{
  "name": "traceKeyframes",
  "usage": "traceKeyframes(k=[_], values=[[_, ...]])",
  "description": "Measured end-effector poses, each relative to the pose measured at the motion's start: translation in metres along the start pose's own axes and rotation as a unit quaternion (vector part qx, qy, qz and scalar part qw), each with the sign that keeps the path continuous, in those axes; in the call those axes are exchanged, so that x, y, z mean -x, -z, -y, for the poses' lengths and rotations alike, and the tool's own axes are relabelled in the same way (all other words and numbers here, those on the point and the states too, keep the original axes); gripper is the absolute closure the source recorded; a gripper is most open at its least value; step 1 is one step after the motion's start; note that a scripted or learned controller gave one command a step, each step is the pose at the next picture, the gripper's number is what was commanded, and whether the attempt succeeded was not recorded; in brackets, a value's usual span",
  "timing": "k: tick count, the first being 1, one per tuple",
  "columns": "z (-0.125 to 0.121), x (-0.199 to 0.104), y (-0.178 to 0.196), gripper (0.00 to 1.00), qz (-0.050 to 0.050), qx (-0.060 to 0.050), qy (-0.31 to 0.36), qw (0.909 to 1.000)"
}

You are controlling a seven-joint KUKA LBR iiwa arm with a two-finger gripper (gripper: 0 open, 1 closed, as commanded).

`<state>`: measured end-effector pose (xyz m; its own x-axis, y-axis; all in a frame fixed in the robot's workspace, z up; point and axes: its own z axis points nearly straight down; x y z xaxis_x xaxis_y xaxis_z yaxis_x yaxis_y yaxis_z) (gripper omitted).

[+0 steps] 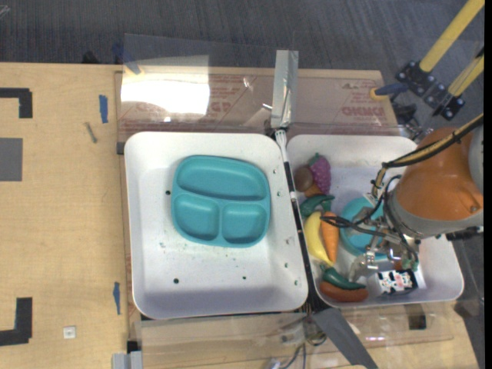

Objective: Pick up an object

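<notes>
Down in the right bin (450, 279), the hand (374, 261) hangs low among a crowd of toy food, the grey arm with its orange band (440, 187) reaching in above it from the right edge of the view. Whether it is released or clenched I cannot tell, since the metal parts and cables at the wrist blur together, and nothing can be made out caught in it. Just to its left lies an orange carrot (329, 238), and beyond that, further left, a yellow banana (314, 235) runs along the bin's left wall. Close above the hand sits a teal cup (355, 225), partly covered by the wrist. Below and slightly left of the hand rests a red and green piece (343, 289) near the bin's front edge, and just to the lower right of the hand lies a small black-and-white patterned item (397, 280), very near it; contact cannot be judged. Well above and to the left, toward the far corner, stands a purple bunch of grapes (320, 172) beside a brownish lump (304, 177). Far to the left of the hand, the left bin (146, 206) carries a teal divided plate (221, 200), lying flat. Both bins sit on the wooden bench (58, 206).
</notes>
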<state>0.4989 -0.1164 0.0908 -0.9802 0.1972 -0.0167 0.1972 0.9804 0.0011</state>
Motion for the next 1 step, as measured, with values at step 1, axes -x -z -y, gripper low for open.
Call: traceKeyframes(k=[1], values=[[0.0049, 0.0628, 0.0717, 0.00, -0.001, -0.001, -0.033, 0.9994]])
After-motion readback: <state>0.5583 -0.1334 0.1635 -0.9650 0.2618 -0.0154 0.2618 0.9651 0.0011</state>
